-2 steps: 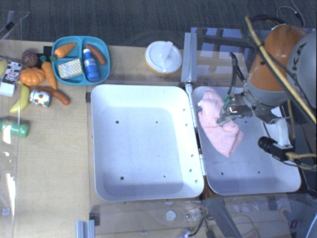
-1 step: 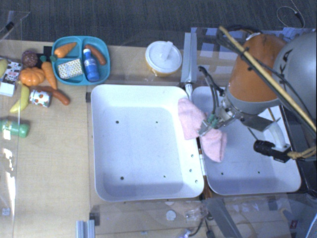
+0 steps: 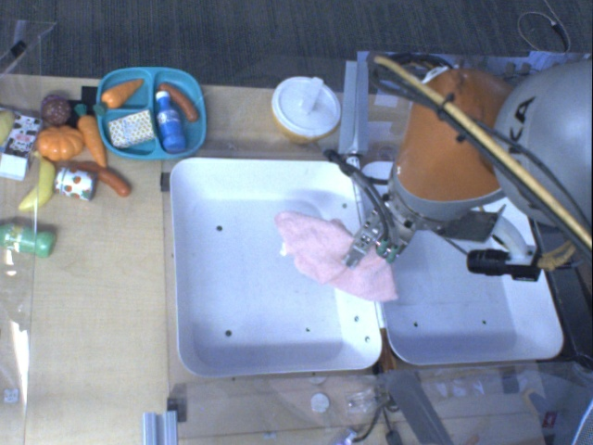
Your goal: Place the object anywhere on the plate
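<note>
While the grey arm (image 3: 547, 128) with its orange band (image 3: 445, 137) fills the upper right of the frame, its gripper (image 3: 371, 246) sits low over the middle of the picture, right at the seam where the two white bins meet. Its fingers touch the right part of a pink cloth (image 3: 329, 251), but whether they stand apart, together or pinch the fabric I cannot tell from this slant. The pink cloth lies crumpled in the right half of the left bin (image 3: 213, 276), and its lower right corner drapes over the shared rim toward the right bin (image 3: 491, 332).

Above the left bin, at the top centre, stands a white lidded cup (image 3: 306, 108). In the upper left sits a blue divided plate (image 3: 190, 91), well apart from the cloth; its compartments hold a toy carrot (image 3: 122, 92), a blue bottle (image 3: 170, 121), an orange sausage-like piece (image 3: 183, 103) and a pale checkered item (image 3: 130, 130). Left of the plate, toy foods lie scattered on the wooden bench (image 3: 102, 323): a small pumpkin (image 3: 59, 143), a banana (image 3: 39, 185), a small can (image 3: 74, 183), another carrot (image 3: 91, 139) and a green piece (image 3: 26, 239) near the left edge.
</note>
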You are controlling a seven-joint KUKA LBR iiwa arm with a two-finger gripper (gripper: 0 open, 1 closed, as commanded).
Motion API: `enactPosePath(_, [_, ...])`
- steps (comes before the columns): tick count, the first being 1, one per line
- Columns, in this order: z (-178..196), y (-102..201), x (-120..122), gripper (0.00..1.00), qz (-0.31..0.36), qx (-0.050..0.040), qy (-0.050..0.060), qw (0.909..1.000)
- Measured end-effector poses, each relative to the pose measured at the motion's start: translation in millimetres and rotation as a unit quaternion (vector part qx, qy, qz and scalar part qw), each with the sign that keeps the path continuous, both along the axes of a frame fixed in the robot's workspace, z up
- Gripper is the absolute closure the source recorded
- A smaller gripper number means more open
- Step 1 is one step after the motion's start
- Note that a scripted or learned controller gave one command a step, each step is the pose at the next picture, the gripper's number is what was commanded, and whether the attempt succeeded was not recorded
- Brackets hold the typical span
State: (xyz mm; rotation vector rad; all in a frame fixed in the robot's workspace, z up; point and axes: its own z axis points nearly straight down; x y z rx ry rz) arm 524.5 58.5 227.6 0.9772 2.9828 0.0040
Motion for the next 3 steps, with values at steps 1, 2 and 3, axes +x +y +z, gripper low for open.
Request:
enactPosePath(1, [-4,48,-18,1.0,0.2,-0.0005,0.001,0.9799])
enactPosePath(2, [-2,78,-14,1.0,0.311,-0.0007,-0.002,0.9505])
enactPosePath(3, [-2,77,-14,0.0,0.311,-0.0008,-0.002,0.9505])
